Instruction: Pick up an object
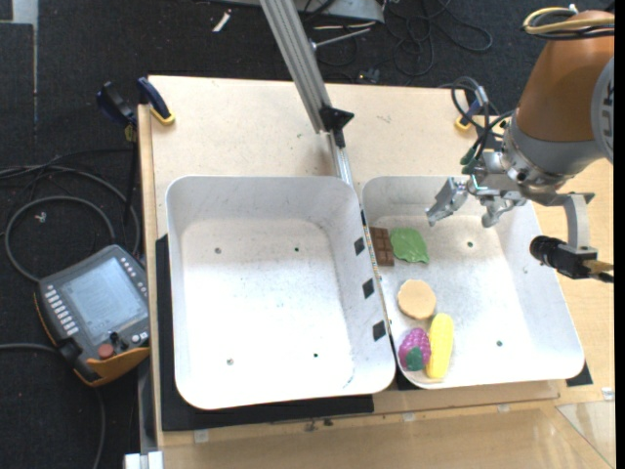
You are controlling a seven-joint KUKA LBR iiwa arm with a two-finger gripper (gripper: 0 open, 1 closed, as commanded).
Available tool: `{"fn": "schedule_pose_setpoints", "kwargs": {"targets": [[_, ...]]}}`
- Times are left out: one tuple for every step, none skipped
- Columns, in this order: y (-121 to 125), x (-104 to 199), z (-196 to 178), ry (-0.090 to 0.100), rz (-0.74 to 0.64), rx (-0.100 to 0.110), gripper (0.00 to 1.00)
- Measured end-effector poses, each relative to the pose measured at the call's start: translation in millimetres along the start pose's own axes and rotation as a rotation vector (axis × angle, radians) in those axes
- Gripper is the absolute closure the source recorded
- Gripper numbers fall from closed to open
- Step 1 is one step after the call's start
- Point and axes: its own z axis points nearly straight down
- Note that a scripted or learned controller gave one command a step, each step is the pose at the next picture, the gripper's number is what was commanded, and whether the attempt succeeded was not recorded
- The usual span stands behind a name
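We see the grey arm with its orange band reaching in from the right over the pale wooden surface (254,125), which carries two shallow white bins side by side. The gripper (469,203) hangs above the far part of the right white bin (527,301), near that bin's far edge. Its two fingers stand apart, one slanting toward the divider between the bins and the other pointing down toward the bin floor, and nothing sits between them.

All the objects lie in the right bin, gathered along its left wall. A dark brown rectangular chocolate-like bar (383,246) lies closest to that wall, and a flat green leaf-shaped piece (410,245) touches it on the right, just below and to the left of the gripper. Nearer to us sits a round tan biscuit-like disc (418,299), apart from the leaf. At the bin's near left corner, a yellow corn-cob-shaped toy (440,345) lies beside a magenta bunch-of-grapes toy (414,348), the two touching.

The left white bin (186,213) shows a scuffed floor. A slanted metal rail (298,52) crosses the far edge of the surface, and a grey-and-orange handheld control pendant (93,311) rests on the dark floor to the left.
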Motion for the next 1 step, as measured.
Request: {"fn": "schedule_pose_setpoints", "kwargs": {"targets": [[0.7, -0.2, -2.1, -0.001, 0.002, -0.004, 0.0]]}}
